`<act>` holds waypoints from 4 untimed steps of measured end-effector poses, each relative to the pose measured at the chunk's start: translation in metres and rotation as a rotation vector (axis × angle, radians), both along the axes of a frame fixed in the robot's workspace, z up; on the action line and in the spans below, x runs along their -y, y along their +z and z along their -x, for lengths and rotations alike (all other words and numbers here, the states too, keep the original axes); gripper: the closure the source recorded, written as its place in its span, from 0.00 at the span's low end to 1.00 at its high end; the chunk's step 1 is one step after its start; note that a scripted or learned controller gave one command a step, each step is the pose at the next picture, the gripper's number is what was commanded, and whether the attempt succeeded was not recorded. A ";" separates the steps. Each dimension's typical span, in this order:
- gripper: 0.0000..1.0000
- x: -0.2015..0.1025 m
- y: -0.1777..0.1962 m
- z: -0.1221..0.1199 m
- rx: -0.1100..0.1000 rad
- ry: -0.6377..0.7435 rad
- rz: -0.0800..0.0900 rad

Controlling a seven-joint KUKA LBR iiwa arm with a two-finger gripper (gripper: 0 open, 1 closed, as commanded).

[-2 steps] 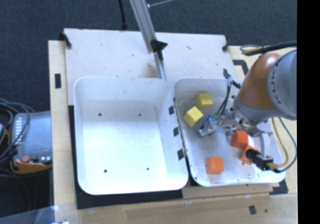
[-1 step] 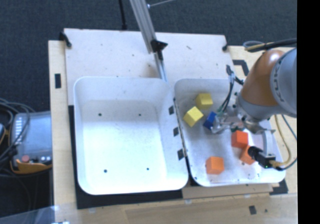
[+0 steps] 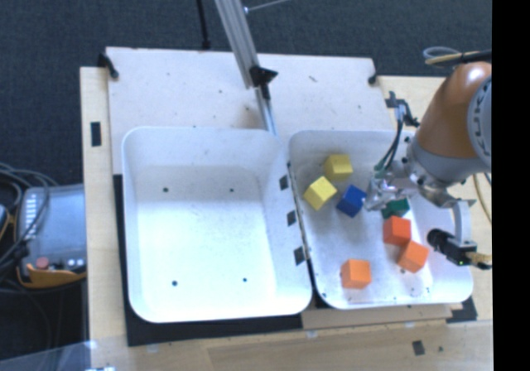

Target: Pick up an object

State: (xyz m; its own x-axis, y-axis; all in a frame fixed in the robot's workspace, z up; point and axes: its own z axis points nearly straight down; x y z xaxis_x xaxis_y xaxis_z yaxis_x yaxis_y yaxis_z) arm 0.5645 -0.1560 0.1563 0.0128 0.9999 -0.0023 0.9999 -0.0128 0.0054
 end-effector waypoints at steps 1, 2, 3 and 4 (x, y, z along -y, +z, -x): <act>1.00 -0.002 0.059 0.007 -0.001 0.013 -0.001; 1.00 0.003 0.105 0.000 0.001 0.015 0.000; 1.00 -0.059 0.105 -0.003 -0.005 0.021 -0.004; 1.00 -0.111 0.112 -0.009 -0.003 0.021 -0.004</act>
State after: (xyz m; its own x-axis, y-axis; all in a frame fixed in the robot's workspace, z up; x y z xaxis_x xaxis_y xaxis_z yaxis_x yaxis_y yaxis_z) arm 0.5732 -0.0453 0.2680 -0.0081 1.0000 0.0014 1.0000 0.0081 0.0022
